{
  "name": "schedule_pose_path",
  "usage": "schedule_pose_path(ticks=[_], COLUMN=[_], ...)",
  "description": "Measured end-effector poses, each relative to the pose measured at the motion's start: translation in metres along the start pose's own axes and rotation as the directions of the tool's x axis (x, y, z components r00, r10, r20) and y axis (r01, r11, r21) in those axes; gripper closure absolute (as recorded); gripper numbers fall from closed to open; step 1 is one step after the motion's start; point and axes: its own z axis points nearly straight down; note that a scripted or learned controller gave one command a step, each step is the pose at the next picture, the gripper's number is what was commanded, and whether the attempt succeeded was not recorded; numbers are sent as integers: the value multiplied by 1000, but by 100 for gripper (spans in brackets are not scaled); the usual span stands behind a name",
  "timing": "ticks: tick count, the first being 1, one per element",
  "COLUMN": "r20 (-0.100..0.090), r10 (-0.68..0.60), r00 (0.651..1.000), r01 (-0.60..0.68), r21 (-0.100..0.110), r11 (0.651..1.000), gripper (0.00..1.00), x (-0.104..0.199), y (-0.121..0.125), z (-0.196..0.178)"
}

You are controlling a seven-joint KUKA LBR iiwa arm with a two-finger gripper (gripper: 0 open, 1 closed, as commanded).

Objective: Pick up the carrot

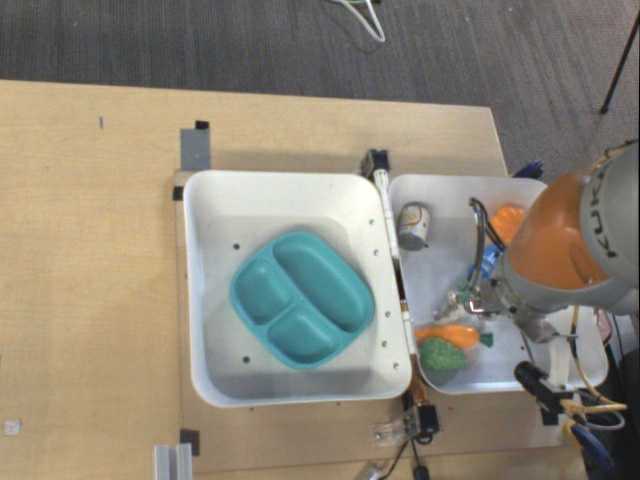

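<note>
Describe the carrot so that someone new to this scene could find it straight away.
Look in the right bin, the one the arm reaches into. Near its front left corner lies the carrot, small and orange. A leafy green vegetable sits just in front of it; the carrot is the slim orange piece.

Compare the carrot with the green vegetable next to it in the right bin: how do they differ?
The carrot is orange, long and lying across the bin; the green vegetable is rounder and lumpier. The carrot sits closer to the gripper, while the green vegetable lies nearer the bin's front edge. Both rest in the right bin, touching or nearly so, close to the divider.
</note>
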Motion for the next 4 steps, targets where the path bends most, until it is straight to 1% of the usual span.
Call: schedule_pose_path(ticks=[1, 2, 3, 4], r20=[1, 0, -3, -4], r10=[-3, -3, 16, -34], r00=[1000, 1000, 1000, 999], r01=[3, 3, -16, 34], r21=[-9, -8, 17, 20], r11=[1000, 1000, 1000, 999], gripper=[100, 0, 0, 0], x=[1, 1, 34, 8], y=[4, 4, -2, -5], z=[-12, -12, -94, -20])
